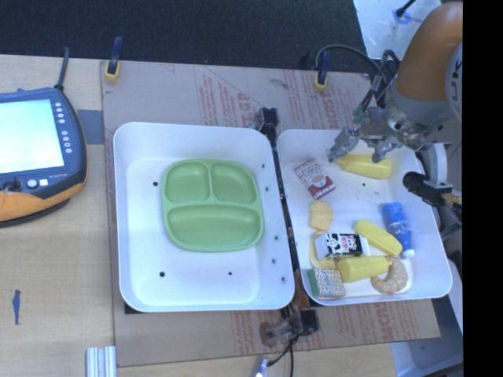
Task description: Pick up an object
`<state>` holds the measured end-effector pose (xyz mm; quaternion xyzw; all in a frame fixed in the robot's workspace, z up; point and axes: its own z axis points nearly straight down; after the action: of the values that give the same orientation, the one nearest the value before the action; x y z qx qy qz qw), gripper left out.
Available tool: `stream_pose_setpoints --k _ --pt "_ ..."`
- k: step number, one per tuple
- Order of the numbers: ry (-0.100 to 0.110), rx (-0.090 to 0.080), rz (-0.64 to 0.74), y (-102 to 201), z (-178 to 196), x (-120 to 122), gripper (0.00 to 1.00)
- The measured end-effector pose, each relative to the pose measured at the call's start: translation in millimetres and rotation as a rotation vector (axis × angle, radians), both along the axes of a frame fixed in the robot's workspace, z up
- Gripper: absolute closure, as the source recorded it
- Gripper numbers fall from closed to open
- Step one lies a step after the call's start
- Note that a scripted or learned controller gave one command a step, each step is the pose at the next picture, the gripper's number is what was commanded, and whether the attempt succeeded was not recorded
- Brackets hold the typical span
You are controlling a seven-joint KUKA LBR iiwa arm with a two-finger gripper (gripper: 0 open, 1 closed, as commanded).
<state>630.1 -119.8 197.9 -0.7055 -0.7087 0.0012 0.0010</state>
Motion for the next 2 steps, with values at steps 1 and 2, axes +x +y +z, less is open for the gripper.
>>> stream_pose_setpoints --k 1,2 --pt "0.003 -0.001 0.002 19 -86 -13 0.0" --pt "-0.001 -0.002 0.003 26 -106 -2 0.0"
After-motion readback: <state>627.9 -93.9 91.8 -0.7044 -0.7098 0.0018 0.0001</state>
